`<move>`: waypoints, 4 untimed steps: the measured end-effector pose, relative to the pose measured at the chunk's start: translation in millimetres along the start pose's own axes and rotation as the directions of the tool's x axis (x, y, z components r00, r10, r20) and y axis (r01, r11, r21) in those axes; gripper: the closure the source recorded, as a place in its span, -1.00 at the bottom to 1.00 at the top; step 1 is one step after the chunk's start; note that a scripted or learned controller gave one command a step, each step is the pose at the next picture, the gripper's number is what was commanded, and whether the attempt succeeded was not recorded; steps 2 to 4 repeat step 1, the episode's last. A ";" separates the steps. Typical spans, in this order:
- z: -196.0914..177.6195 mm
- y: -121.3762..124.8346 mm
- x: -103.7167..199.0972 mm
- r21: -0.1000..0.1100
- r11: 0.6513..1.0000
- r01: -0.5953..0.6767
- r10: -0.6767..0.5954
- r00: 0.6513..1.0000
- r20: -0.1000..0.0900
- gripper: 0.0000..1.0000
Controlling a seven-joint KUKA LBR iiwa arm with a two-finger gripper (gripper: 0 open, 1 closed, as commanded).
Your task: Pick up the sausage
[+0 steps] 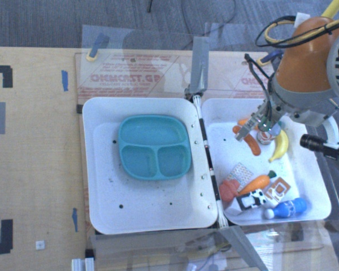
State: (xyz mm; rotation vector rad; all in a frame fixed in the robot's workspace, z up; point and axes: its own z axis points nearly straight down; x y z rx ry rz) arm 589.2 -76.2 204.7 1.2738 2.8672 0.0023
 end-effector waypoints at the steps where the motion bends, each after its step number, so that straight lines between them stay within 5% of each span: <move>1: -25.5 29.1 -18.4 -0.001 0.997 -0.083 0.083 0.997 0.002 1.00; 4: -25.5 29.1 -18.4 -0.001 0.997 -0.083 0.083 0.997 0.002 1.00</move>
